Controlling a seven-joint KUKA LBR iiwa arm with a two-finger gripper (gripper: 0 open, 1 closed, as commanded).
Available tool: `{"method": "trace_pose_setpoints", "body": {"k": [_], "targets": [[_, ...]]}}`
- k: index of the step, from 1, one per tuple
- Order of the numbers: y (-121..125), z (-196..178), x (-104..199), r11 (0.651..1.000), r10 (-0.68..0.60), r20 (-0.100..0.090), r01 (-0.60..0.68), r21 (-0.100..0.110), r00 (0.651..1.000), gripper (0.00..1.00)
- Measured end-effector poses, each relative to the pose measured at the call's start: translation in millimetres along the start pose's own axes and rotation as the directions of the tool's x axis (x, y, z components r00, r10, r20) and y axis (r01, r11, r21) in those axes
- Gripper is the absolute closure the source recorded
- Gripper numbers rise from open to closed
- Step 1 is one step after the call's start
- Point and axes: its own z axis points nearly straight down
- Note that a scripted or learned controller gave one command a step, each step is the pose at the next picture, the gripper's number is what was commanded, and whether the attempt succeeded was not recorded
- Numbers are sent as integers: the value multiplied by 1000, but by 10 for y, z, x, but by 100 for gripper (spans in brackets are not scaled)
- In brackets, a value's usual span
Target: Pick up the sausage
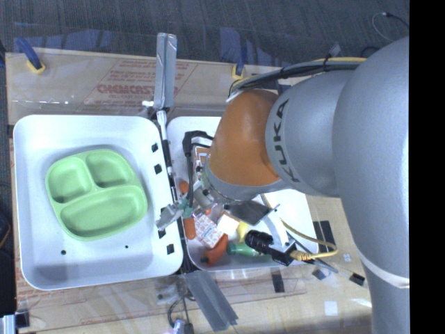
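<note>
White "KUKA" lettering runs down the grey arm (327, 138) beside its orange band (243, 145). Two white bins sit on the surface: the left bin (42, 207) holds one green three-compartment tray (96, 192); the right bin (292, 207) holds small clutter. The reddish sausage (215, 250) lies near that bin's front wall. The end effector (198, 211) hangs just above it; its opening cannot be told.

A pale green tray (97, 193) in a white bin (42, 138) — grey arm (361, 152) (orange-banded), reddish sausage (215, 250).
</note>
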Motion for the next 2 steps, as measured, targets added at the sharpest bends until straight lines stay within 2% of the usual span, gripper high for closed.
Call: {"method": "trace_pose_setpoints", "body": {"k": [1, 2], "targets": [[-394, -3, -725, 999, 38, 1, -38, -2, 999, 0], [-118, 2, -223, 989, -151, -1, 151, 1, 989, 0]]}}
